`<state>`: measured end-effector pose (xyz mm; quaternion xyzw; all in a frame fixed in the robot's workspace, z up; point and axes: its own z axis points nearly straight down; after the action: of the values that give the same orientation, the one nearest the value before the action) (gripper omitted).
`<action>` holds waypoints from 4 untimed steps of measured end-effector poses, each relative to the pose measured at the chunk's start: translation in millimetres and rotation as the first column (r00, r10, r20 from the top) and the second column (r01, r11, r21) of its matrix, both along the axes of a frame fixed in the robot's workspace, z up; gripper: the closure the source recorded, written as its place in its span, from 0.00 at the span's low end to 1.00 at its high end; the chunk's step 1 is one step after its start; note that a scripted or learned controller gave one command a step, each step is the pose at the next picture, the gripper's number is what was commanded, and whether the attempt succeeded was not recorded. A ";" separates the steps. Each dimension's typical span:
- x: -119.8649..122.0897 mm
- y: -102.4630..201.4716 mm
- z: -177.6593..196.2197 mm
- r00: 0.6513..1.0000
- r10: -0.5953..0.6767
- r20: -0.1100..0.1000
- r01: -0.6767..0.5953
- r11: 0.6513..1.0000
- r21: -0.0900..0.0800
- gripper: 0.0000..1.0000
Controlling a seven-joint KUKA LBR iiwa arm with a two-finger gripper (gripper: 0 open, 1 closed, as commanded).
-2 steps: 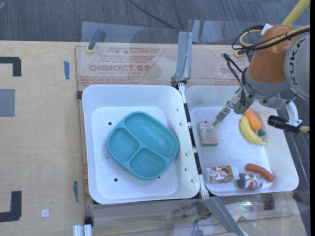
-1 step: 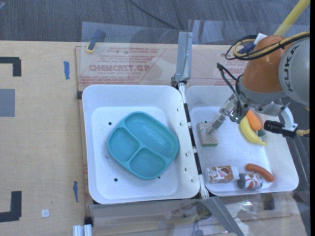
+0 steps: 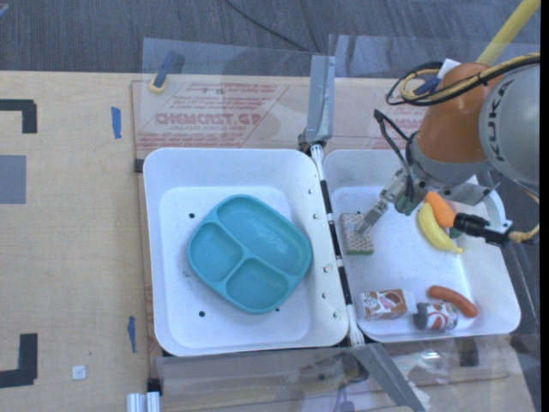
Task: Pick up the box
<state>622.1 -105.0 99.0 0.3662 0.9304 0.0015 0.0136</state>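
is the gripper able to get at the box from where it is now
Probably yes. The box lies flat near the front of the right bin, with nothing on top of it. The gripper is over the sponge, in the same bin.

A blue divided plate (image 3: 250,253) lies in the left bin (image 3: 163,230); a banana (image 3: 437,229) and sausage (image 3: 452,299) lie in the right.
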 end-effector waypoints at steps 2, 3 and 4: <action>42.1 -18.3 46.0 0.997 -0.071 -0.019 0.071 0.997 0.006 0.00; 41.8 -18.2 45.2 0.997 -0.070 -0.020 0.071 0.997 0.006 0.00; -24.1 0.0 -0.8 0.999 0.049 0.002 -0.049 0.999 0.003 0.00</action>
<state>598.0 -105.1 98.3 0.3431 0.9392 0.0037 0.0139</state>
